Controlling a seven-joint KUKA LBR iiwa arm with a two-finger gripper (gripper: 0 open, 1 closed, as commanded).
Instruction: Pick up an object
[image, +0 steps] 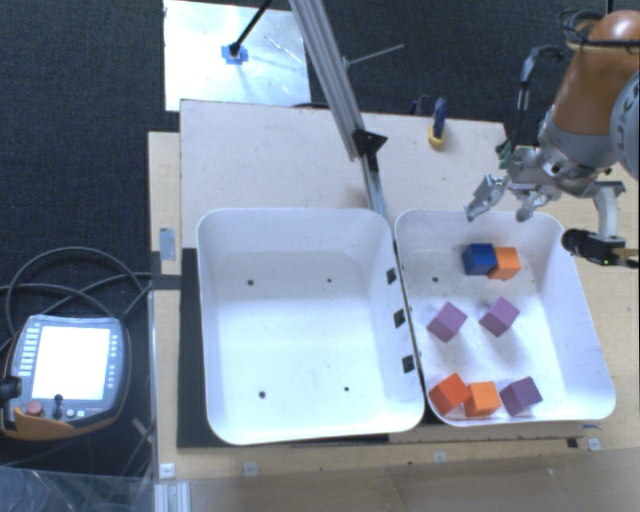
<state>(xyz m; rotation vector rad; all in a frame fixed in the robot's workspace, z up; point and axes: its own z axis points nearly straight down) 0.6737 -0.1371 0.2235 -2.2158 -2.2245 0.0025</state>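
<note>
**Gripper open and unloaded above the far rim of the right bin**

The arm enters from the right, its orange band visible above the wrist. The gripper hangs over the far edge of the right bin, with its two fingers spread apart and nothing between them. It touches none of the blocks.

Contents of the right bin, seven blocks in all:
- A blue block and an orange block sit touching side by side near the far wall, just below the gripper in the view. These are the nearest items to the tool.
- Two purple blocks lie mid-bin, apart from each other: one to the left, one to the right.
- Along the near wall, a darker orange block, a lighter orange block and a purple block stand in a row, the two orange ones touching.

The left bin adjoins the right one, and the two rims meet along a shared edge.

Off the bench, at the left, a teach pendant with a lit screen rests on the dark floor, its cable looped behind it. A slanted metal pole crosses the board behind the bins.
</note>
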